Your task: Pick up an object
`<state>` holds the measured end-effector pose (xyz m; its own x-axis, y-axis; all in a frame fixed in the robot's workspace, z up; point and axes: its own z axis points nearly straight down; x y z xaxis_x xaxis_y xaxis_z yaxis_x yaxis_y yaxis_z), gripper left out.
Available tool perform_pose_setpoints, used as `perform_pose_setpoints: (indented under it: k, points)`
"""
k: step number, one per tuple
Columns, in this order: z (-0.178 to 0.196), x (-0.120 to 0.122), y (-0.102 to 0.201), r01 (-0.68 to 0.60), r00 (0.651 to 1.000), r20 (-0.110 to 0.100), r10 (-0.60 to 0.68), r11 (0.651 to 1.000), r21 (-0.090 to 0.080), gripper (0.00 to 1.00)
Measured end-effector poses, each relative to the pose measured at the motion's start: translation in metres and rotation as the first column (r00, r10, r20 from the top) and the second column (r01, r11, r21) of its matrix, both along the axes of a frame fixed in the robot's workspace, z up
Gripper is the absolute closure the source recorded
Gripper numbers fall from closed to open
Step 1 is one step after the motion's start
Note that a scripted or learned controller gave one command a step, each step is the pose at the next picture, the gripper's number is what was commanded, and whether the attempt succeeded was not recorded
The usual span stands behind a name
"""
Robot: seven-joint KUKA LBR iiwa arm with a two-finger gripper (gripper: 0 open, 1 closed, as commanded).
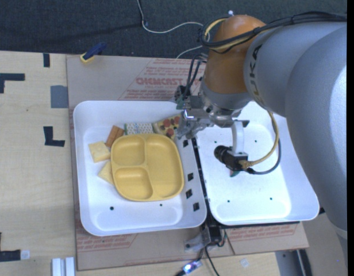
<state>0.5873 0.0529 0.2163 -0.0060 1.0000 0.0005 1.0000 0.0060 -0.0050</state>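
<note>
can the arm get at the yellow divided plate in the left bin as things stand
Probably yes. The yellow divided plate lies face up in the left bin with nothing on top of it, and the gripper hovers near the bin's upper right corner. Its flat shape may be awkward to grip.

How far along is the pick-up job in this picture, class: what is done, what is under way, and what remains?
Done: the arm has reached over the bins, with the gripper at the left bin's upper right corner, near small colourful items. Under way: the approach; nothing shows between its fingers. Left: gripping and lifting an object. The yellow divided tray and the crackers lie in the bin.
</note>
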Motion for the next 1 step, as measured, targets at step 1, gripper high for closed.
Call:
perform_pose_setpoints:
  k: [1]
  points:
    - [-0.0022,-0.0011,0.0060,0.003,1.000,0.002,-0.003,1.000,-0.001,1.00]
